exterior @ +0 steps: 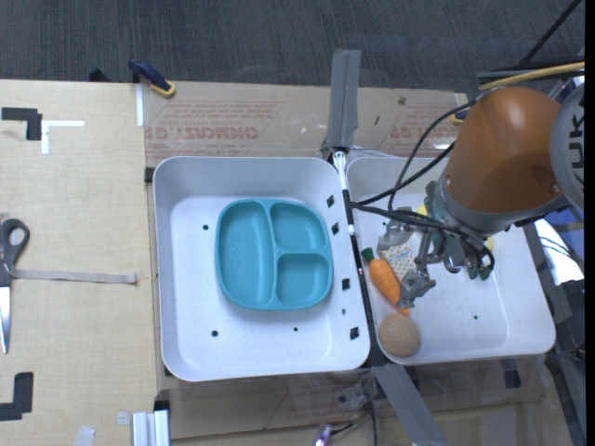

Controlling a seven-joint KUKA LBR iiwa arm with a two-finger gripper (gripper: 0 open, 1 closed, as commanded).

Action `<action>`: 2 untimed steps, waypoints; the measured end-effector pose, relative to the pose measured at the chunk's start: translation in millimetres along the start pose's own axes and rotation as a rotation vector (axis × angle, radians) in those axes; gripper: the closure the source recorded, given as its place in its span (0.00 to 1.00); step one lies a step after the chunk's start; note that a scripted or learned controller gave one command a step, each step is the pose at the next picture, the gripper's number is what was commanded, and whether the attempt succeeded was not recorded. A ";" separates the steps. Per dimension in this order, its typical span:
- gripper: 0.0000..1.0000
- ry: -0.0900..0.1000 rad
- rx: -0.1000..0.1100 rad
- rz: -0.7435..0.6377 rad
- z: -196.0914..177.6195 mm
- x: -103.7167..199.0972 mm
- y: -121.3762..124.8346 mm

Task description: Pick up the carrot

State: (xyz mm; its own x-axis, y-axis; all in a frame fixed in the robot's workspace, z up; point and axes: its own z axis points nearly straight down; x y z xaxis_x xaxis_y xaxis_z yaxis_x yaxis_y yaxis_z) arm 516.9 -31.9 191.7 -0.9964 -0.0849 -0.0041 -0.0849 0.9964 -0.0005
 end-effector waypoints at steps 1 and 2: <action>0.00 0.001 -0.001 0.068 -0.4 6.2 43.9; 0.00 0.001 -0.001 -0.127 70.8 14.0 -63.0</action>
State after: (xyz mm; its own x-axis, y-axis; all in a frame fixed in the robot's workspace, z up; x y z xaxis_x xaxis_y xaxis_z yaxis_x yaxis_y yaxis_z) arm 508.6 -95.9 121.0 -0.9777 -0.2102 -0.0026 -0.2102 0.9777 -0.0004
